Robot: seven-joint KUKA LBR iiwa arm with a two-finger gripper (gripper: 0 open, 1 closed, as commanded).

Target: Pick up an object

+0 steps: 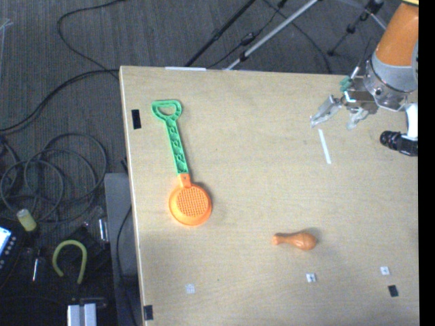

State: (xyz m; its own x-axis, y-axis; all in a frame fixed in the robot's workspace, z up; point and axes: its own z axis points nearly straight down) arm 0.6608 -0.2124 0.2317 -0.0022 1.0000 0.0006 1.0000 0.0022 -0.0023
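Observation:
My gripper (336, 121) hangs at the upper right over a pale wooden tabletop (258, 189), its two metal fingers spread open with nothing between them. A thin white stick (325, 147) lies on the table just below the fingers, apart from them. Far to the left lies a sieve spoon with a green handle (175, 141) and a round orange head (190, 204). A small orange drumstick-shaped toy (296, 240) rests lower down, left of and well below the gripper.
The table's left edge (129, 182) drops to a dark carpet with cables (47, 168) and a green hook-shaped thing (69, 257). Small markers (310, 277) dot the table's lower right, and a black tag (136, 118) sits near the left edge.

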